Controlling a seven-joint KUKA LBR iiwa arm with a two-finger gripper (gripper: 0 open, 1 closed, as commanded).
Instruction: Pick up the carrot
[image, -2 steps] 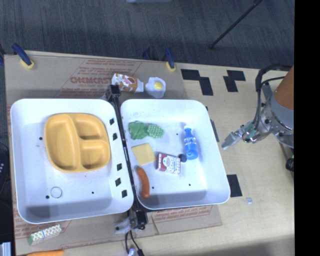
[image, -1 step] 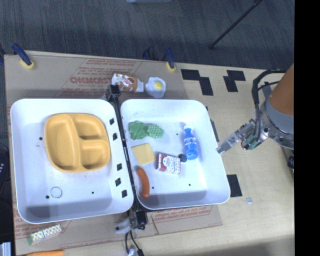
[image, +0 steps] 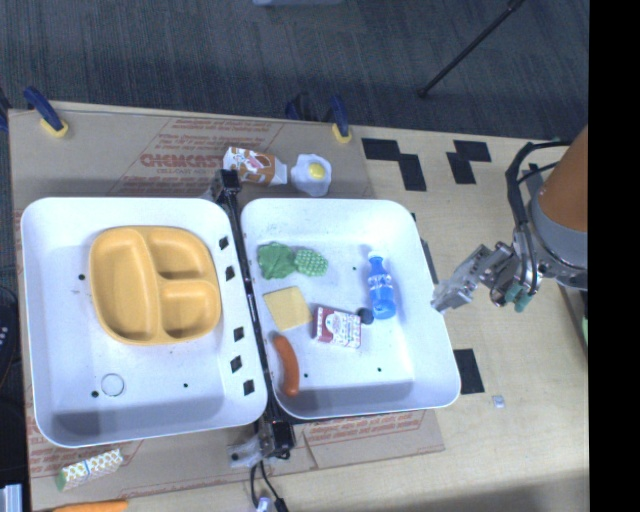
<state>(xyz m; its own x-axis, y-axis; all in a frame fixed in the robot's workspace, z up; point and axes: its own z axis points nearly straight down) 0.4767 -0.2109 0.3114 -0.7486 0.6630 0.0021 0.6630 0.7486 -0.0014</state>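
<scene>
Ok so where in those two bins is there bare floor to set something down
Left bin: free along the near strip below the yellow divided plate. Right bin: free in the near right corner beyond the red packet and blue bottle. Crowded along its left side: green toy, yellow block, carrot.

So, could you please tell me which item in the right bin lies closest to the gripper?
The blue bottle: it lies furthest toward the gripper, which is outside the bin's right rim, while the other items lie further left.

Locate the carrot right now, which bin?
The carrot lies in the right bin, against its left wall near the front corner, just below the yellow cheese slice and left of the red packet.
</scene>
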